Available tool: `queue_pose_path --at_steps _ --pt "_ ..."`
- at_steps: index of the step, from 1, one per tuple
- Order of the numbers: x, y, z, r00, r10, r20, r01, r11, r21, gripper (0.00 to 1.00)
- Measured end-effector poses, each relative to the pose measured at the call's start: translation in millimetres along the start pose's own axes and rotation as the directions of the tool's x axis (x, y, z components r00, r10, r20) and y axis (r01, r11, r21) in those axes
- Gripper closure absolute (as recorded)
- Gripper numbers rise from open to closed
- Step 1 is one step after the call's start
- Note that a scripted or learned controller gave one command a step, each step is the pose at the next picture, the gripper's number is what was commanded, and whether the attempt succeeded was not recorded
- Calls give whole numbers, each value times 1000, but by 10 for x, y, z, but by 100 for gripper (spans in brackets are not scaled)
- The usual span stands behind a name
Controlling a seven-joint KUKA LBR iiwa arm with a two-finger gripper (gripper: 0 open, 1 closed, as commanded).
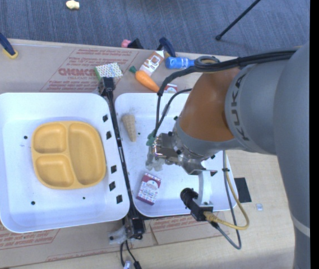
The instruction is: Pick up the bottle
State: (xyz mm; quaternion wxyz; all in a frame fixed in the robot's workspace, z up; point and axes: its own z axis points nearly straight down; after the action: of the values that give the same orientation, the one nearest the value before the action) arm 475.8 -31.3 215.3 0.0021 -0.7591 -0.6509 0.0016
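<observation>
The arm reaches over the right bin (126, 101), and its gripper (158, 150) is low above the bin floor, near the left wall. Whether it is released or clenched, I cannot tell, because the wrist covers most of it.

The bottle is not easy to identify. The most probable candidate is the small bottle (149, 64) with an orange body, a white label and a green cap, which lies on the cardboard behind the right bin (outside the bins, next to a blue object (177, 63)). It is well apart from the gripper. Something pale is just under the gripper, but it is too hidden to name.

Inside the right bin I see a waffle cone (130, 126) and a small red and white box (148, 189). The left bin (2, 150) bears a yellow divided plate (68, 153).

In my judgement the task is still at the beginning: nothing is visibly grasped or lifted, so the grasp and the lift are both left.
</observation>
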Motion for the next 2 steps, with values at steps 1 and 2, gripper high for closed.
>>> queue_pose_path --at_steps 1,2 --pt "193 -25 -124 979 204 0 -204 979 -2 100" --pt "-97 14 -755 913 408 -1 -408 913 -1 100"
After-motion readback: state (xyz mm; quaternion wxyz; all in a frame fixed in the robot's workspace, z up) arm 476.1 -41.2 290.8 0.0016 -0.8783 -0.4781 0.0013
